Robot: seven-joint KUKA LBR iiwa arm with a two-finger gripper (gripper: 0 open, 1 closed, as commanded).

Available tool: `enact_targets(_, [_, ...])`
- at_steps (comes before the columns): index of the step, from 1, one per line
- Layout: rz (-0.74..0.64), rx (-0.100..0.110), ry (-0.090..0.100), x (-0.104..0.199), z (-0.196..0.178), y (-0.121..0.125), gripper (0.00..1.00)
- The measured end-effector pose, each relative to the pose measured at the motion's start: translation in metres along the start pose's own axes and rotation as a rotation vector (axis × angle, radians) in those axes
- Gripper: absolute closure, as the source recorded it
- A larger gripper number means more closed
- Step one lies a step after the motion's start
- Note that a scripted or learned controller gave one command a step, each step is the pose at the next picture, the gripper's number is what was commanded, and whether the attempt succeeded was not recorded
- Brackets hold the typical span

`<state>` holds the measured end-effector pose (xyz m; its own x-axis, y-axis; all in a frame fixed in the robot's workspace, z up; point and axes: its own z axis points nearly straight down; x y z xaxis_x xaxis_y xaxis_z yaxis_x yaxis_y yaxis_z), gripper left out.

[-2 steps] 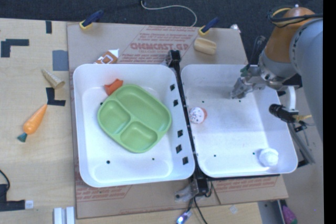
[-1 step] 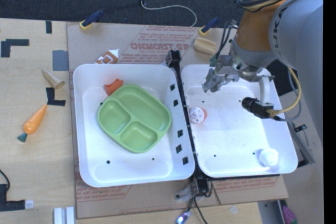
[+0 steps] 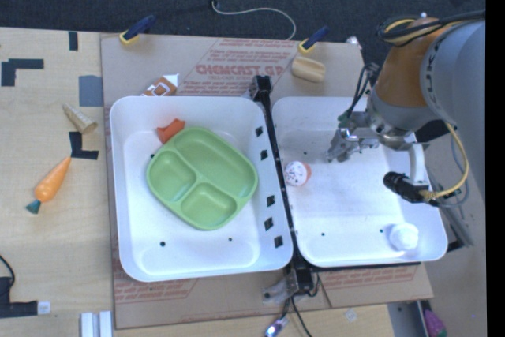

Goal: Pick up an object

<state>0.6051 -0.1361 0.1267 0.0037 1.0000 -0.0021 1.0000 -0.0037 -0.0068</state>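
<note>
A: At the near rim of the right bin (image 3: 371, 255) we see a small white object (image 3: 403, 235) resting in the corner, well apart from the arm's working end.

B: Beyond it, we note a small round pale ball with pink marks (image 3: 296, 174) lying on the bin floor close to the divider between the bins. We judge this the likeliest thing to be picked up.

A: And the pincer (image 3: 345, 144)?

B: It hangs low over the far half of the same bin, to the right of the ball and slightly beyond it, near but not touching. Nothing shows between its tips; whether it is released or clenched we cannot tell at this scale.

A: Why that posture?

B: We judge that the wrist points downward so as to descend onto loose items from above; the shallow walls keep such items within reach.

A: In the left bin (image 3: 126, 170)?

B: A green divided plate (image 3: 202, 177) lies flat, with an orange piece (image 3: 169, 129) at its far edge.

A: On the counter (image 3: 47, 91), farther left, we see a toy carrot (image 3: 52, 181).
</note>
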Motion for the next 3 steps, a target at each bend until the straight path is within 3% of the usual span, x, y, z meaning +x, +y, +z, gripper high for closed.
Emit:
enact_targets(1, [-0.001,-0.004,0.003,0.018,0.044,-0.093,1.0])
enact_targets(2, [-0.014,-0.013,0.004,0.114,-0.063,-0.074,1.0])
enact_targets(3, [-0.003,-0.012,0.0,0.08,-0.122,-0.065,1.0])
